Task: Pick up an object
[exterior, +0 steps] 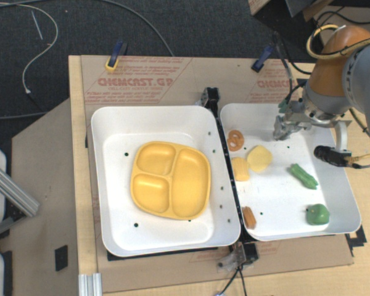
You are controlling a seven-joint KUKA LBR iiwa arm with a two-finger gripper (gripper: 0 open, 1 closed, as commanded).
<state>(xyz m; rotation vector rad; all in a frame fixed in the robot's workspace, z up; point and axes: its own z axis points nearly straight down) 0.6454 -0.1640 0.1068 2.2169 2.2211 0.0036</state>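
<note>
Hovering over the right bin point(351, 209), the claw point(282, 130) looks blurred, its opening impossible to tell.

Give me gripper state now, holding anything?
Gripper: cannot be told whether open or closed; it sits low over the right bin near its back edge, and nothing shows in its grasp.

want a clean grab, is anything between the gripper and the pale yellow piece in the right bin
Nothing visible. The gripper hangs over the right bin's far part, and bare white floor lies between it and the pale yellow piece.
</note>
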